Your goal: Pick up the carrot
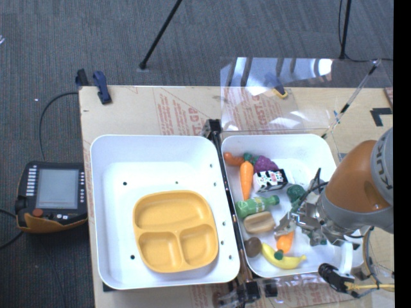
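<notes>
The carrot [246, 179] is long and orange with a green top. It lies at the left side of the right bin [302, 147], pointing toward the near edge. My gripper [293, 226] hangs low over the bin's near right part, well to the right of the carrot and apart from it. A short orange piece [285, 242] sits right under the gripper's tip; whether it is gripped is unclear.
Around the carrot lie purple grapes [267, 165], a black-and-white box [270, 180], a green bottle [256, 205], a bun [259, 222], a brown lump [252, 246] and a banana [283, 258]. The left bin [109, 172] holds a yellow divided plate [174, 230].
</notes>
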